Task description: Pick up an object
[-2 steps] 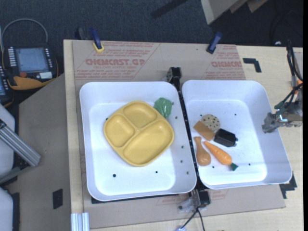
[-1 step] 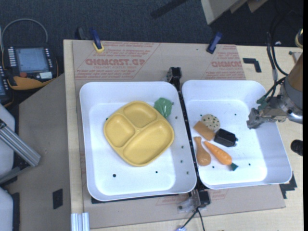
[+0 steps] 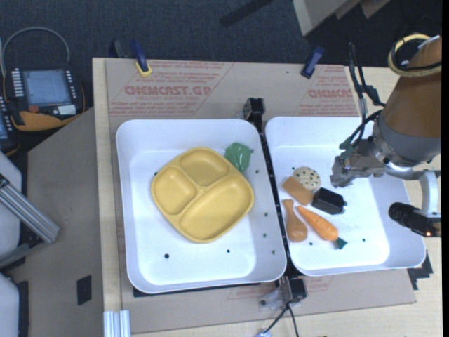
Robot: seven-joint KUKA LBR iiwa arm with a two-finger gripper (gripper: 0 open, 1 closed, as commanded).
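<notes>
The black block (image 3: 327, 202) lay in the right bin (image 3: 365, 258), just below our claw (image 3: 342, 177); we could not tell its state. Cookie (image 3: 306, 178) and carrot (image 3: 319, 224) crowded the block, so we judged a narrow approach necessary.

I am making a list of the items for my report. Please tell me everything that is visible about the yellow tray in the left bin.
The yellow tray is a divided plate, apparently of matte plastic, with rounded corners. It has three compartments: two small ones toward the far side and one large one toward the near side. Nothing lies in them. It lies flat, turned at an angle, on the floor of the left bin, about in the middle. A green object lies at its far right corner, apparently touching the rim.
</notes>
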